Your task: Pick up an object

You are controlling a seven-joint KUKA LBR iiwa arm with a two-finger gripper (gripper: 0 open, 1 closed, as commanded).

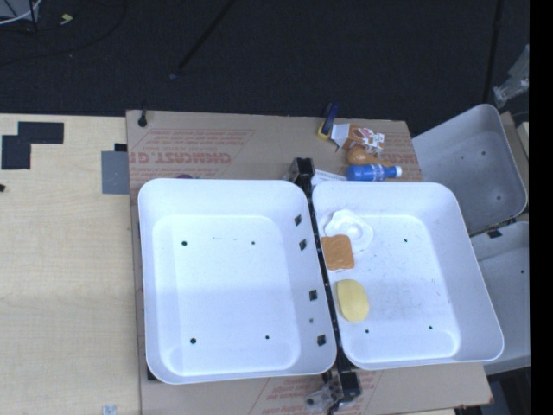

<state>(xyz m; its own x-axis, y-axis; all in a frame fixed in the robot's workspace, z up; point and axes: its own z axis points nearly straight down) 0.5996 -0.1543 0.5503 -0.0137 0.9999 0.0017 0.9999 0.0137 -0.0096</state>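
Yellow lump [352,301] lies low in right bin [432,335], near its left wall; brown square [337,252] just above it, white piece [347,226] beyond; fingers' state: cannot tell

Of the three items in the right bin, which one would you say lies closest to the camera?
The yellow oval; it sits lowest in the view, below the orange square and the white piece, beside the bin's left wall.
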